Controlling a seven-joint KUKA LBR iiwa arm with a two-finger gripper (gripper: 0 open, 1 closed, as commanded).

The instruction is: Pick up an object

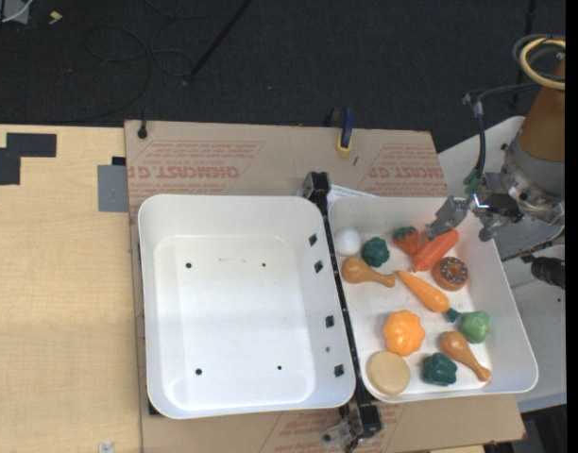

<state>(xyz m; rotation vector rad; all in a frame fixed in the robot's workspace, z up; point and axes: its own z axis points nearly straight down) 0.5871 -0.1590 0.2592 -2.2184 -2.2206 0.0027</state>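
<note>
At the upper right of the frame, your grey two-finger gripper (447, 221) hung over the right white bin (516, 347), fingers parted and empty, seemingly lined up to straddle the orange-red plastic pepper (434, 249) lying just below it.

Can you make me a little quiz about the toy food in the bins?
1. True or false: the orange pumpkin lies in the left bin.
2. Which toy lies nearest the pincer? A) the red pepper B) the round cream disc C) the white ball
3. Fill in: the long orange carrot lies between the drumstick and the green ____ on its other side.

Key: 1 false, it is in the right bin. 2 A. 3 vegetable.
</note>
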